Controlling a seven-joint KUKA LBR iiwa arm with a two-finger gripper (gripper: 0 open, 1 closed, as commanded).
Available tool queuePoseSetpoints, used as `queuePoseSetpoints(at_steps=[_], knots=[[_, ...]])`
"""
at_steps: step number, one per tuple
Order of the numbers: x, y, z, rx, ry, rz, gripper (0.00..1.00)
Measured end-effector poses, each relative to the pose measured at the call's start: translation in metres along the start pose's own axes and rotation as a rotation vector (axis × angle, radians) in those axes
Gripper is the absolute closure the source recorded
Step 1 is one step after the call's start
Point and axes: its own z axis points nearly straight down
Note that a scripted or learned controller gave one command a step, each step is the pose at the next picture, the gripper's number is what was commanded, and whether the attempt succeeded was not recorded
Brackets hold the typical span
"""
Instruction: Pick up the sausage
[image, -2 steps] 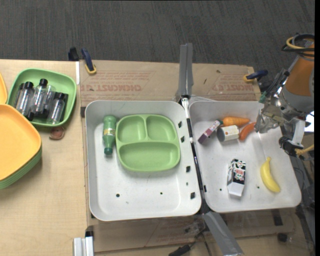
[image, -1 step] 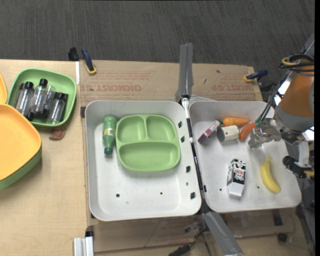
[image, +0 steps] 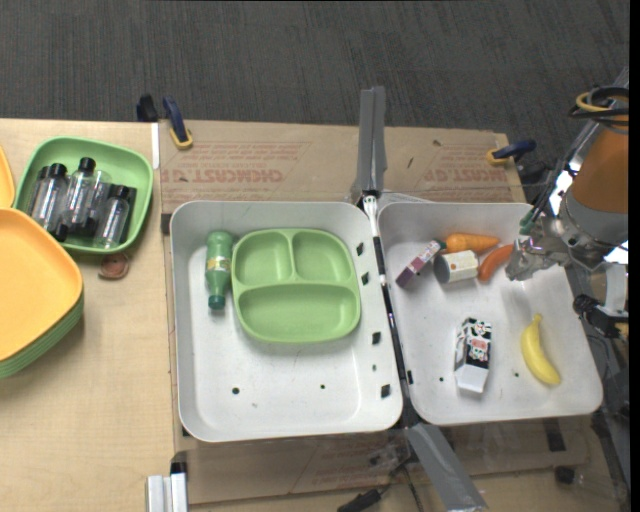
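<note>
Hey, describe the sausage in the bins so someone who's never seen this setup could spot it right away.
Start at the right-hand white bin and look along its far edge, near the tool. Two orange-toned items lie there beside a small white box: the sausage is the darker, reddish-orange, slightly curved one nearest the tool. Its neighbour, the carrot, is lighter orange and tapers; the banana is yellow and lies nearer the front.

We find one readable text: red block lettering printed on the flattened cardboard sheet (image: 300, 160) that lies on the tabletop behind the two bins, and it appears upside down from this view, spelling something close to "CHEMCAST" above the left bin. A second red imprint of the same kind sits on the cardboard above the right bin, but we cannot make out its letters. The small carton (image: 474, 355) in the right bin carries black-and-white graphics that we find too small to read.
</note>
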Motion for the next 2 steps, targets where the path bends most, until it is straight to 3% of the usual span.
queuePoseSetpoints(at_steps=[1,2], knots=[[0.009,0.027,-0.011,0.001,-0.001,-0.125,1.0],[-0.005,0.042,0.015,0.002,-0.001,0.1,1.0]])
